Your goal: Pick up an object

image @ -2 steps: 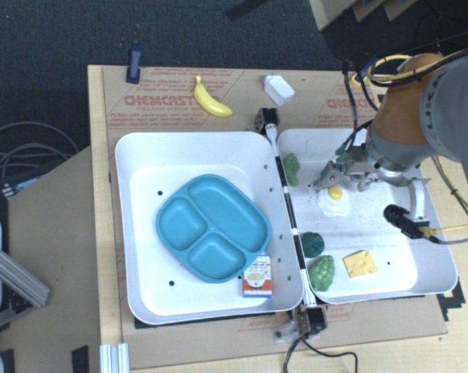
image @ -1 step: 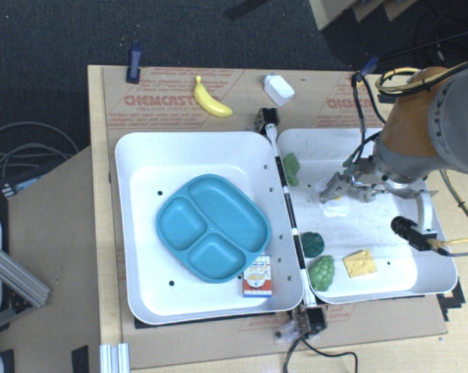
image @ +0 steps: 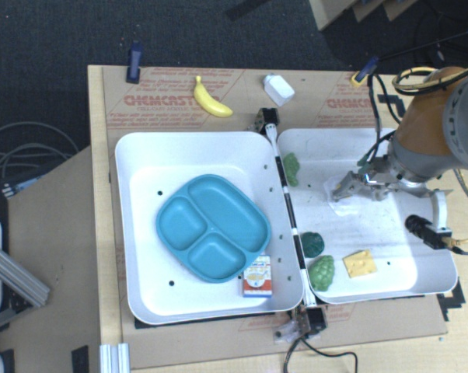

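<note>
Glossy blue plastic tray (image: 211,228), matt cardboard bench (image: 172,99)

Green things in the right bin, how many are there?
3: a light green piece at the left wall, a dark green one lower down, and a leafy green one near the front.

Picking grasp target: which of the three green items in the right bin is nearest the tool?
The pale green piece at the divider's upper end, level with the tool. The dark green and leafy green ones lie lower.

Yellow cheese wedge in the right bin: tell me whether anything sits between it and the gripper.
Nothing visible does. The gripper hovers over bare white floor in the upper middle of the right bin, and the yellow cheese wedge lies toward the near edge. The green toys sit off to the side by the divider, outside that path.
</note>
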Robot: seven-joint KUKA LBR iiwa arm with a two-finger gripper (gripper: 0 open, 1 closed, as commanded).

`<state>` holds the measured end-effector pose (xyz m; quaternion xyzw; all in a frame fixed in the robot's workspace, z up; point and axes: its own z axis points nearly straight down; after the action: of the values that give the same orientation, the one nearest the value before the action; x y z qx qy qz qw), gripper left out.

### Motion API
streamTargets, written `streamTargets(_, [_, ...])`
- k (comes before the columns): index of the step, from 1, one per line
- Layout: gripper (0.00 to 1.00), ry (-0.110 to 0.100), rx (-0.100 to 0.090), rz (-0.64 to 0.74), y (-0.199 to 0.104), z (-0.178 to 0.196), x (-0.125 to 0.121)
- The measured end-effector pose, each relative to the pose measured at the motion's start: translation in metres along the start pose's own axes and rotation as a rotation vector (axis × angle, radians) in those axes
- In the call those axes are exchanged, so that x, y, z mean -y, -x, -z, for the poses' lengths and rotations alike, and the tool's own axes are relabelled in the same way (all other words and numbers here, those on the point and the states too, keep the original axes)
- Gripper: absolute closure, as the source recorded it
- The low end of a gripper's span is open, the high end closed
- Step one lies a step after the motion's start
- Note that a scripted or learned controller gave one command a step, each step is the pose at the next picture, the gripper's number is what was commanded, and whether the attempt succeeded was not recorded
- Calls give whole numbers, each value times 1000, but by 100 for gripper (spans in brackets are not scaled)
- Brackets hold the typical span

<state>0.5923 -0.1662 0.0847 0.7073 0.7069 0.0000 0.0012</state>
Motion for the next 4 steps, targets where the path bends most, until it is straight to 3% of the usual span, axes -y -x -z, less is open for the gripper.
streamTargets(1, [0,-6,-9,3,52,-1,70])
streamTargets(2, [0,2,-1,3,23,64,-19])
streamTargets(3, [0,1,-1,2,-30,63,-41])
streamTargets(4, [0,-4,-2,0,-13,-1,-21])
